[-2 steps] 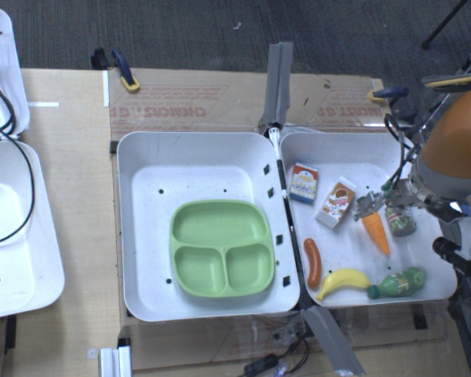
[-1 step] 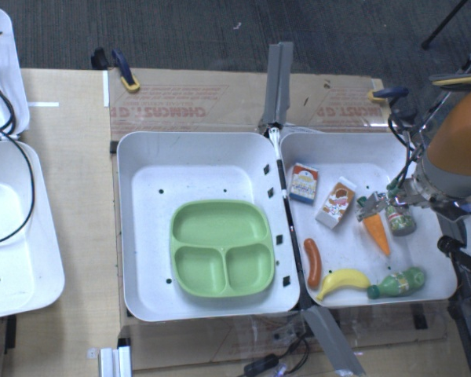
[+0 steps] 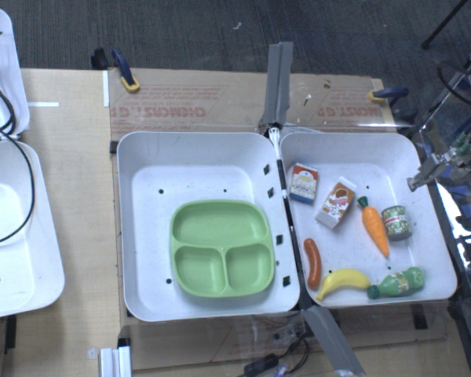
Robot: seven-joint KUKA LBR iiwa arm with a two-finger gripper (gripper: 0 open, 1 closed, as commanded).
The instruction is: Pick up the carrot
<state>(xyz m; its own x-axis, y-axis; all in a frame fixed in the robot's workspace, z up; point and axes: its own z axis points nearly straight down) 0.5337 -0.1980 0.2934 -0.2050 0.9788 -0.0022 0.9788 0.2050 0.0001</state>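
The carrot (image 3: 375,228) is orange with a green top. The divided plate (image 3: 221,247) is pale green, the banana (image 3: 344,281) yellow, the sausage (image 3: 313,262) red-orange, the bottle (image 3: 398,283) green, both bins (image 3: 133,210) white.

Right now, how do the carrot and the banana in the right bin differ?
The carrot is orange with a green top; the banana is yellow. The carrot is straight and tapers to a point, while the banana curves. The carrot lies nearly along the bin's depth, leaf end farther from the front; the banana lies crosswise near the front wall. Both are toy foods lying flat in the right bin.
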